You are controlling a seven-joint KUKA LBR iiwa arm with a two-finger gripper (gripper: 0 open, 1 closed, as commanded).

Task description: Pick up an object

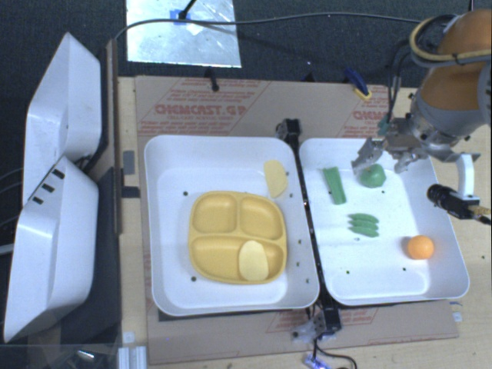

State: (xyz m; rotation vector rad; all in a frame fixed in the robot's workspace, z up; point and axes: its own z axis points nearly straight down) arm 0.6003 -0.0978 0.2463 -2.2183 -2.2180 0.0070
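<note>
Rig: grey arm (453, 68) entering from the right, over the far part of the right bin (446, 283).
Gripper (387, 158): fingers spread apart, one tip at the left of the green round object, the other to its right; nothing clamped between them.
Candidate object: green round object (373, 176), far-centre of the right bin, just beside and partly under the left fingertip. Contact with it cannot be told from this angle.
Other right-bin contents: green strip (334, 185) lying left of the round object, apart from it; green pod-like piece (364, 224) nearer, mid-bin; orange ball (420, 247) near the right wall.
Left bin (165, 229): yellow divided tray (223, 237) in the middle, with a pale yellow oval piece (253, 260) in its near compartment; second pale yellow piece (275, 177) leaning at the tray's far right corner, beside the bin wall.
Step in hand: approach and alignment over the green round object, judged from the open claw straddling it. Grasp not yet made.
Next move calls for: lowering until the fingertips sit on either side of the round object, centring on it, closing, then lifting straight up.
Risk: rounded shape likely to roll or squirt out if the claw closes off-centre; green strip close enough on the left to be nudged.
</note>
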